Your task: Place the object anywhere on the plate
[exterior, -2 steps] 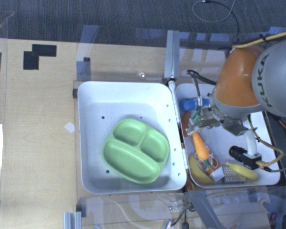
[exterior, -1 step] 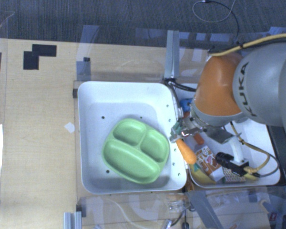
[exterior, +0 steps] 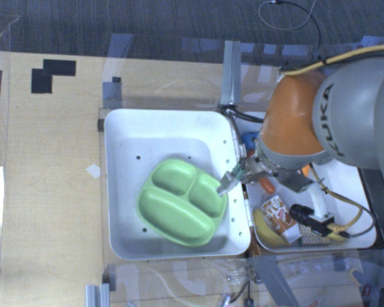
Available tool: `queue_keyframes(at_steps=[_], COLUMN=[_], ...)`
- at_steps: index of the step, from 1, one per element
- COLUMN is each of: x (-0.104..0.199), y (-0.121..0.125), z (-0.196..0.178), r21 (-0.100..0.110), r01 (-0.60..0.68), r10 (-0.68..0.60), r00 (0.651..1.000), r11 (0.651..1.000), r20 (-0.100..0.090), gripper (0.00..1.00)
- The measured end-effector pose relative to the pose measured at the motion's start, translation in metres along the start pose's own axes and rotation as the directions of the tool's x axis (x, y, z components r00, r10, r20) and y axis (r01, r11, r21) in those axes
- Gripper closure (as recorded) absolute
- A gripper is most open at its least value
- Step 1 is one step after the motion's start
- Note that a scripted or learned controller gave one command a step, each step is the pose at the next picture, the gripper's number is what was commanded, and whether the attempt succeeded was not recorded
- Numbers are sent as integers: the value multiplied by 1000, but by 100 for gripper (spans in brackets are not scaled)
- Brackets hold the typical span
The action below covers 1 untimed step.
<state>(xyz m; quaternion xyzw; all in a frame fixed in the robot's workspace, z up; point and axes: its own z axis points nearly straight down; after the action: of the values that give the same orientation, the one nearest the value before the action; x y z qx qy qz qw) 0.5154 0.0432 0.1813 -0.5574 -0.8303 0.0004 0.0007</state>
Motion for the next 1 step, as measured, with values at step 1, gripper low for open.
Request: queue_keyframes(at_steps=[1], x=[-1], y=[2], z=[-8], r21=[1], r01=[0], r10=[0], r00=[1000], r11=[1000], r20=[-1], gripper=[100])
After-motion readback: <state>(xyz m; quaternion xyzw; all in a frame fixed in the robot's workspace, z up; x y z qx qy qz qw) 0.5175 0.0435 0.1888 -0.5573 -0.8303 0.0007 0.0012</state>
